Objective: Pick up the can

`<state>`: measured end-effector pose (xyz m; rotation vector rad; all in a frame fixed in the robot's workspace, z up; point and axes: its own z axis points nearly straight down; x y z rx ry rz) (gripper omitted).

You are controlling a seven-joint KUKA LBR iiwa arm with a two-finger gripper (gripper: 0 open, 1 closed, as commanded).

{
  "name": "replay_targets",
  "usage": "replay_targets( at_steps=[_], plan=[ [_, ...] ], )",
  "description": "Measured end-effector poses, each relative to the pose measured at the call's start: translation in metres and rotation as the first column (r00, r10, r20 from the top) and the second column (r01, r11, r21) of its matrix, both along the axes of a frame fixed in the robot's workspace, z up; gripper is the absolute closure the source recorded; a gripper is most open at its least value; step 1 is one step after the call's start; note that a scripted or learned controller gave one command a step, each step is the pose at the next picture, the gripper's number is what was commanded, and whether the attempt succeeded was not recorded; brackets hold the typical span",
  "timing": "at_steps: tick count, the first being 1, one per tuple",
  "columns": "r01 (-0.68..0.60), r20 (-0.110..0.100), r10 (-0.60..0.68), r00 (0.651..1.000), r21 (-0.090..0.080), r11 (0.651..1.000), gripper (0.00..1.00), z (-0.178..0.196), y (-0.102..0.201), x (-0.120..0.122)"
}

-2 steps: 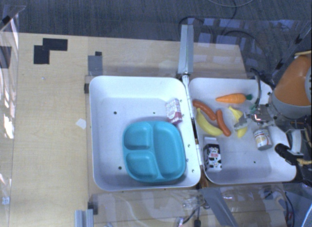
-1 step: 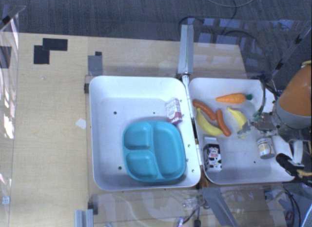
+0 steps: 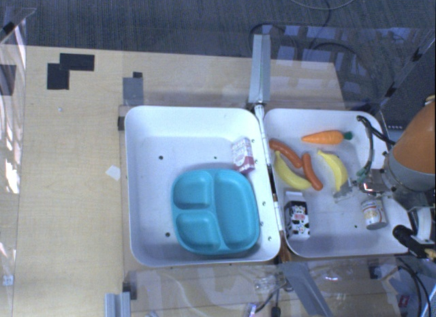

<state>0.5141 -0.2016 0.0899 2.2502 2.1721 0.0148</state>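
My gripper [image 3: 355,187] hangs low at the right bin's [image 3: 320,247] right side, just beside the small can [image 3: 372,213] lying on the floor there — nothing lifted yet, and I can't tell my fingers' state.

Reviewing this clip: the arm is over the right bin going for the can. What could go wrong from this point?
1. The can sits close to the right bin's right wall and lower corner, so a finger may strike the rim or nudge the can away.
2. A banana lies just to the upper left; a sweeping approach might push it instead.
3. The arm covers the gripper, and the can looks small, so a slightly misaligned grasp could tip it.
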Motion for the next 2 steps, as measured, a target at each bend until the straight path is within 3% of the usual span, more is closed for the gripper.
replay_targets(
  at_steps=[1, 2],
  plan=[
    [-0.011, -0.004, 0.011, 1.0, -0.001, 1.0, 0.0, 0.0, 0.013, 0.01],
    [-0.079, -0.001, 0.079, 0.997, -0.001, 0.997, 0.0, 0.0, -0.002, -0.022]
  ],
)
